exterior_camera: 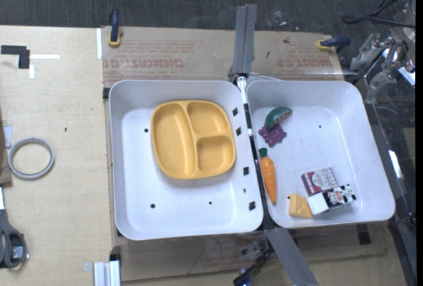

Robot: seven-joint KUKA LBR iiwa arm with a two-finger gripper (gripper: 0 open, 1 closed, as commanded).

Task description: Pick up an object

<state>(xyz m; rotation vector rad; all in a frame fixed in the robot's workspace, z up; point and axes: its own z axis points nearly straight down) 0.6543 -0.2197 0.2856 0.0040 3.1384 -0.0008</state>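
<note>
The right bin (370, 146) holds several small objects. A watermelon slice (277, 115) lies near its back left, with a purple grape cluster (273, 135) just in front of it. An orange carrot (268, 176) lies along the left wall. A yellow cheese wedge (299, 206) rests at the front, touching a small carton (328, 189) with a red label and a cow pattern. In the left bin (132, 199) sits a yellow divided plate (193, 139).
A grey bar (245, 40) runs back from the seam between the bins. On the bench to the left lie a tape roll (30, 158) and scissors (10, 248). Metal hardware and cables (386, 60) stand beyond the right bin's back right corner.
</note>
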